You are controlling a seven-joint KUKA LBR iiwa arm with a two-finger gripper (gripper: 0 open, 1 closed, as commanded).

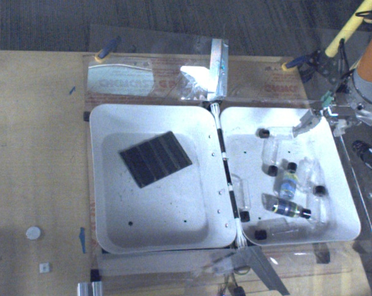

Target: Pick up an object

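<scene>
Two white bins sit side by side under your camera, and the gripper (304, 123) hangs over the back right corner of the right bin (343, 224), at the edge of the clutter rather than above it, which I'd read as a staging spot before a pick. You can't tell from up here how its jaws stand, and nothing visible sits between them. Your candidates lie below: several clear small bottles with black caps, including a bottle with a blue label (289, 184) and a dark bottle (289, 209) on its side. Over in the left bin (105, 227), only a dark ribbed panel (155, 158) lies flat.
</scene>
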